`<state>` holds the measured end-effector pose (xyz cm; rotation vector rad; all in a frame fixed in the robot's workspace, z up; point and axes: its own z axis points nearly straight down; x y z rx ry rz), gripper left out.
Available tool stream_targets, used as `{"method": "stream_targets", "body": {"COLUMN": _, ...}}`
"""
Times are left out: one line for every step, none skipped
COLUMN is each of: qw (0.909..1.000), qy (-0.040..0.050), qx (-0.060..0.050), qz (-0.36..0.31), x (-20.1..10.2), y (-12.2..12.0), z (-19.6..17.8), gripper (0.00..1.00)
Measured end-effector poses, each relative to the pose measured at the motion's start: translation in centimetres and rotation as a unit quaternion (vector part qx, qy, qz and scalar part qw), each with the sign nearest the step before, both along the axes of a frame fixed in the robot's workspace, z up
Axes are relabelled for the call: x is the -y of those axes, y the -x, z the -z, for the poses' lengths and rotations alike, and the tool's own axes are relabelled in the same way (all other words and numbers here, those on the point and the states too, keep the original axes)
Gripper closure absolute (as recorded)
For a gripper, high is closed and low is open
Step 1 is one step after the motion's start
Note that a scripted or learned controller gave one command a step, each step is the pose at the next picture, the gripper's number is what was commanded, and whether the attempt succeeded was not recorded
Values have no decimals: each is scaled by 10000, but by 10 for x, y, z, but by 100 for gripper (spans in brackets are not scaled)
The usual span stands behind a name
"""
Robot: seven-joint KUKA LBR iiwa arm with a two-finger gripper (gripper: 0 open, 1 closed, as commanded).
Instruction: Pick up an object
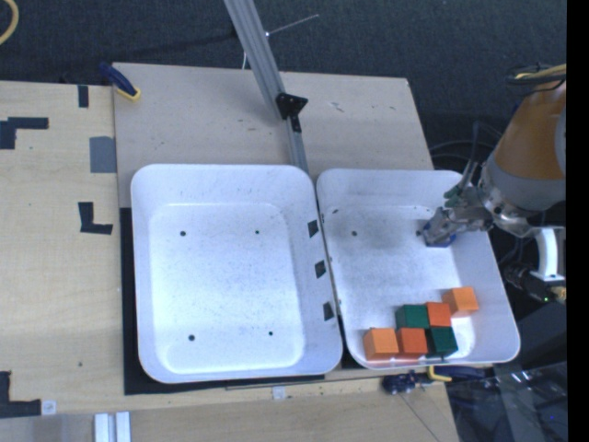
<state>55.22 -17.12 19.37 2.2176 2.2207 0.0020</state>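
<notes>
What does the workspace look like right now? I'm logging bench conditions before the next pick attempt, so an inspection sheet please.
Surface: wooden bench with two shallow white bins side by side, the left bin and the right bin.
Job's things: orange and green blocks bunched in the right bin's near corner; one orange block sits slightly apart by the right wall.
Clutter: dark tape marks on the board left of the bins.
Claw: claw over the right bin's far right part, away from the blocks; nothing seen in it.
Cables: yellow cable at the top left corner.
Surroundings: slanted metal rail behind the bins; dark floor.
</notes>
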Motion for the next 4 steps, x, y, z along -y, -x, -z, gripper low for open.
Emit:
{"method": "stream_targets", "body": {"qw": 10000, "qy": 4, "qx": 16, "qz": -5, "x": -1, "y": 0, "z": -64, "gripper": 100}}
{"method": "stream_targets", "body": {"qw": 10000, "qy": -14, "qx": -25, "qz": -26, "x": -61, "y": 8, "z": -51, "gripper": 100}}
{"method": "stream_targets", "body": {"qw": 10000, "qy": -16, "qx": -20, "qz": -29, "x": -115, "y": 23, "z": -56, "gripper": 100}}
{"method": "stream_targets", "body": {"qw": 10000, "qy": -15, "qx": -24, "qz": -32, "x": -165, "y": 28, "z": -61, "gripper": 100}}
